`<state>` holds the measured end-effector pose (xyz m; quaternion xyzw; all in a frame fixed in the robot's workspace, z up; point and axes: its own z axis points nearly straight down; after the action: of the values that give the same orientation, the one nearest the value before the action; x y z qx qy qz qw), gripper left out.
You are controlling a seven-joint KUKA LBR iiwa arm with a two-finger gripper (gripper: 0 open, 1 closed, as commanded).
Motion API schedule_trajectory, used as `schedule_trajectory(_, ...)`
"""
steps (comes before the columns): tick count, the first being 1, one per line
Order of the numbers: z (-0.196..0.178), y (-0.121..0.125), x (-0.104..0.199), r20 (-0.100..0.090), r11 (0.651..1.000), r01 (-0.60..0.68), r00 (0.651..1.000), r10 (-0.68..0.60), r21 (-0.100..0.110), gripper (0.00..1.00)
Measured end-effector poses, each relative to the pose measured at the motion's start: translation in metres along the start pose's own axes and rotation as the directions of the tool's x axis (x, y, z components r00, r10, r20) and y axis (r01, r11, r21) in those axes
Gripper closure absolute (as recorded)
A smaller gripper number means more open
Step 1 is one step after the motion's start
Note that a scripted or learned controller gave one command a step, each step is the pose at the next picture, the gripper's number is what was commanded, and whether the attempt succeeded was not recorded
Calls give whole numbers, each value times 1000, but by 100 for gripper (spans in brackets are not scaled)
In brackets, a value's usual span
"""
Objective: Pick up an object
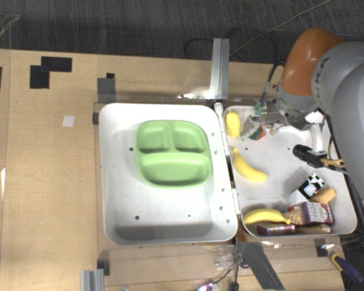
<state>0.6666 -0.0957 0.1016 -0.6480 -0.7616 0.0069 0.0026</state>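
My gripper (255, 127) hangs low over the far left corner of the right bin (350, 223), just right of a small yellow banana (232, 125) lying by the bin's left wall. A small red bit shows at the gripper's tip, too small to identify. A second banana (249, 169) lies slantwise below the gripper, apart from it. A third banana (264, 216) rests at the near edge above a dark red marker (273, 228).
A snack packet (313, 213), a tan piece (325, 194) and a black-and-white cube (313, 184) crowd the right bin's near right corner. The left bin (115, 180) holds a green divided plate (172, 152). The bins' shared wall runs just left of the gripper.
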Motion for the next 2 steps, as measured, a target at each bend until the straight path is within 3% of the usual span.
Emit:
schedule_trajectory(1,-85,-43,47,-1,990,141,990,-141,-22,0)
schedule_trajectory(2,-33,-21,8,-6,991,-130,992,130,-19,0)
